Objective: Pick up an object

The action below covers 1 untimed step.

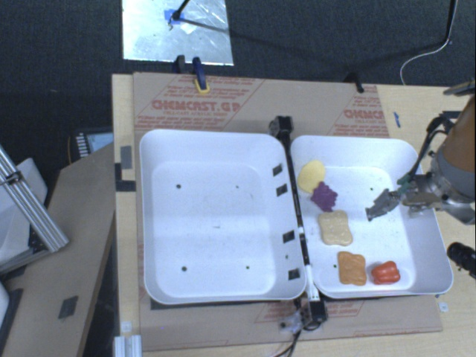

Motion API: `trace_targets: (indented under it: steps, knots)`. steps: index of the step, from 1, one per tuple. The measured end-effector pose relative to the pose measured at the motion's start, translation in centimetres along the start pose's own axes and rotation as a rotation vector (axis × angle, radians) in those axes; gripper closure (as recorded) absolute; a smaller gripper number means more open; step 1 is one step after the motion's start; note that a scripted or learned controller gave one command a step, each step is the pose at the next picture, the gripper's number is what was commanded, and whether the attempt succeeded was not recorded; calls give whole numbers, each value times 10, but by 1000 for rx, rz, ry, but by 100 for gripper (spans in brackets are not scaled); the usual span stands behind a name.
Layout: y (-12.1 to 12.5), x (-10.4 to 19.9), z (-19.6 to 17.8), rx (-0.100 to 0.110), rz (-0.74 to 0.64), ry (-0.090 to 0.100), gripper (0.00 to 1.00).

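Your gripper (374, 210) hangs over the middle of the right bin (401, 149), reaching in from the right, and nothing sits between its fingers; whether they are spread or closed you cannot tell at this size. The things you could pick all lie in that bin: a yellow piece (312, 173) near the far left corner, a purple bunch of toy grapes (323, 195) touching its near side, a pale toast-like slab (335, 228) just nearer than that, then an orange waffle-like piece (352, 268) and a red toy pepper (385, 272) side by side along the near wall. The left bin (152, 222) holds no pickable item.

Watch for a closure on bare floor: the gripper is above open white plastic, apart from every item, so a straight descent here would likely grab nothing. If you head for the yellow piece or the grapes, they touch each other and sit close to the divider (294, 207) between the bins, so a finger could land on the neighbour or catch that rim. The flat slab and waffle lie low and may slip out of a pinch. The pepper is close to the near wall, leaving little finger room on that side.

Your freest room is the bare floor in the centre and right of the bin; approach from there, moving left
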<state>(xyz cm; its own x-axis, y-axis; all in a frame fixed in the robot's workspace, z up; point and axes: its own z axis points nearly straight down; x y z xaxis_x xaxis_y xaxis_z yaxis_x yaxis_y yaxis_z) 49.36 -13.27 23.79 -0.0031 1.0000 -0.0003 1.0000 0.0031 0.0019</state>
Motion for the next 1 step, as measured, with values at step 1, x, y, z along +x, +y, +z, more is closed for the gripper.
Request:
trace_targets:
  steps: [1]
  knots:
    - [1, 0, -11, -3, -2, -1, 100]
